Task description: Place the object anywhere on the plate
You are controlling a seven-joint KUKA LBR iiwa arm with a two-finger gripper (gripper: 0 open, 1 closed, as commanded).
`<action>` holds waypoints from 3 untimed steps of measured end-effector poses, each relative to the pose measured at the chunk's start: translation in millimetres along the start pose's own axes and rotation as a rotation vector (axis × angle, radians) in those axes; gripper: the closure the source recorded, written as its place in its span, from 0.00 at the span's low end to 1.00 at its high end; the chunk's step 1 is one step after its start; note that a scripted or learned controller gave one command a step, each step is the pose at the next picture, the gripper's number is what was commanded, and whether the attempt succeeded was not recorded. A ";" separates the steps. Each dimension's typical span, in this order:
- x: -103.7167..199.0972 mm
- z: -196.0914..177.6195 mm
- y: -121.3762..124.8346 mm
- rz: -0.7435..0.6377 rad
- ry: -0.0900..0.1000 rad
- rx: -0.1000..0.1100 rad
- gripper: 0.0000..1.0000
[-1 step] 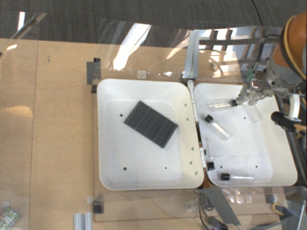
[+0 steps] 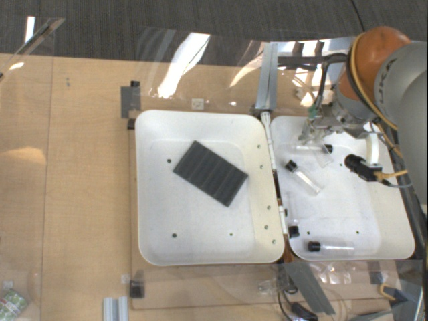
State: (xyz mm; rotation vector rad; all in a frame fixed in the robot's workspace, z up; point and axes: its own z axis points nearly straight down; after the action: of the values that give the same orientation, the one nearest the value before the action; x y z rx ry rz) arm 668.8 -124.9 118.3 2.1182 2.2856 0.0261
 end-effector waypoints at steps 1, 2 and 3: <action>24.1 6.5 12.0 0.036 -0.008 -0.005 1.00; 76.9 -71.6 -78.9 0.044 0.007 0.022 1.00; 175.4 -69.6 -65.2 0.775 -0.003 0.029 1.00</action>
State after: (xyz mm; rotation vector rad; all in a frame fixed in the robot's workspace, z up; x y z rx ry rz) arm 588.5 45.3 184.6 2.8476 1.3271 0.0036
